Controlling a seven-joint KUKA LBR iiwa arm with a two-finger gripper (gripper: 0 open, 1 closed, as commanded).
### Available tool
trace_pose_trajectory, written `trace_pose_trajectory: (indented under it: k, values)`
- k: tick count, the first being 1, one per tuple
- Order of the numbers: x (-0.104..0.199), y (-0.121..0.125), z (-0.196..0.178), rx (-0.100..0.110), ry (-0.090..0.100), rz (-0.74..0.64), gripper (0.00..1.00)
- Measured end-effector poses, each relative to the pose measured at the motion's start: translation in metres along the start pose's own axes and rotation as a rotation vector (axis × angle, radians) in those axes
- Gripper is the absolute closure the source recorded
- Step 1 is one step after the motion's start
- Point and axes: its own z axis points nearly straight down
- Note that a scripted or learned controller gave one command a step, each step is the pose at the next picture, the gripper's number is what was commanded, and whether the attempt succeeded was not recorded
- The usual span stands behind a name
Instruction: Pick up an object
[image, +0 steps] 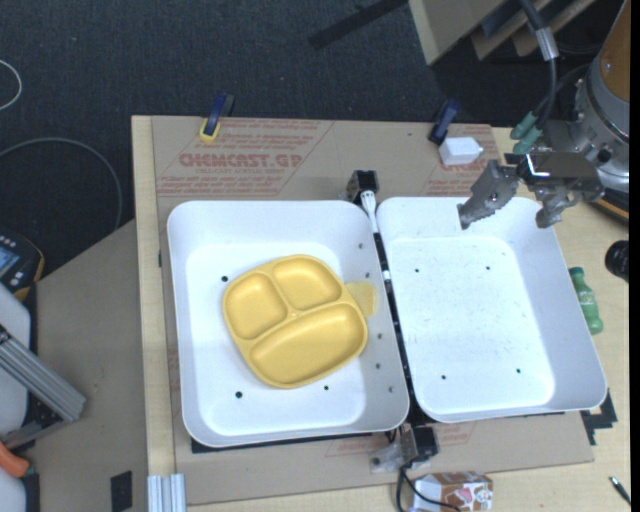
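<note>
**Gripper open above the right bin, yellow plate in the left bin**

Over the far rim of the right bin (570, 300), at about one o'clock from that bin's middle, hangs the gripper (515, 205). Its two dark fingers (482, 203) are spread wide apart, one toward nine o'clock and the other toward three o'clock, and nothing lies between them. Grey wrist parts and cables rise behind it toward two o'clock, at the view's right edge.

Well apart from the gripper, toward eight o'clock from it, a yellow divided plate (294, 319) lies flat in the left bin (190, 300). It has three compartments: two smaller ones on its far side and one larger one on its near side. It sits a little toward three o'clock of that bin's middle, turned at a slant to the walls. A paler yellow piece (362, 297) shows just beside the plate's edge at three o'clock; whether it is part of the plate or a separate thing cannot be told.

Both bins rest side by side on a cardboard sheet (250, 160) with red print. A small white block (460, 151) lies on the sheet at twelve o'clock from the right bin, near the gripper. A green object (586, 298) lies just outside the right bin's wall at three o'clock.
</note>
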Motion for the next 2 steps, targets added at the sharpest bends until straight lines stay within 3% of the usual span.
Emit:
trace_pose_trajectory:
  k: [1,2]
  values:
    - [-0.003,0.002,-0.006,0.006,-0.003,0.007,1.0]
    - [0.045,-0.005,0.077,0.02,-0.002,0.004,1.0]
